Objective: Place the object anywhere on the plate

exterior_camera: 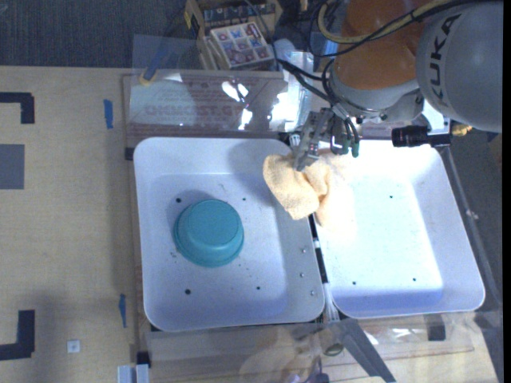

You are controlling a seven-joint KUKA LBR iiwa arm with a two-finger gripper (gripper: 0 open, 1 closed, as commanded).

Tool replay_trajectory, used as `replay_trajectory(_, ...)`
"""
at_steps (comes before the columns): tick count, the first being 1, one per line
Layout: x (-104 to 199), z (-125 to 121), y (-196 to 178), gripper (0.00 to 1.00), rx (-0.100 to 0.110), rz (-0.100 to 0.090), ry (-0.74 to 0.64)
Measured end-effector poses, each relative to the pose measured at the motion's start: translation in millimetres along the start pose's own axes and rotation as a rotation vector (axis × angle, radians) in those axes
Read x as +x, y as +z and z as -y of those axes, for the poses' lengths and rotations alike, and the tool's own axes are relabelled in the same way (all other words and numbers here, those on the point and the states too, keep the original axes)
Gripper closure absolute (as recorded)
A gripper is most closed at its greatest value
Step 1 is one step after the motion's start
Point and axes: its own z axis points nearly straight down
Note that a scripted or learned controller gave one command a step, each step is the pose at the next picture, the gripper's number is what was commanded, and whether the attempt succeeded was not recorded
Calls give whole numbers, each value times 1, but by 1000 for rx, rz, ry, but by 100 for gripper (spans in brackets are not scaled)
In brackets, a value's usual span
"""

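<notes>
bright, even overhead light. right bin [399, 238] nearly blown out to white, left bin [239, 294] slightly bluish. strong glare on clear panel [207, 102] behind bins. soft shadow beneath teal plate [209, 231]. mild softness overall; floor at top dim, cloth [299, 186] edges washed out.

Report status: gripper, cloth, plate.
Gripper shut on yellow cloth, hanging over the divider between bins. Teal plate in left bin, path clear.
</notes>
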Motion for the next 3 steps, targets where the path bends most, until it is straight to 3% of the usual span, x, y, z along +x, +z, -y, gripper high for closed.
replay_trajectory(1,35,-45,-1,100,-1,0,-245)
replay_trajectory(2,60,-91,2,100,-1,0,-249)
replay_trajectory(3,59,-91,1,0,-1,0,-248)
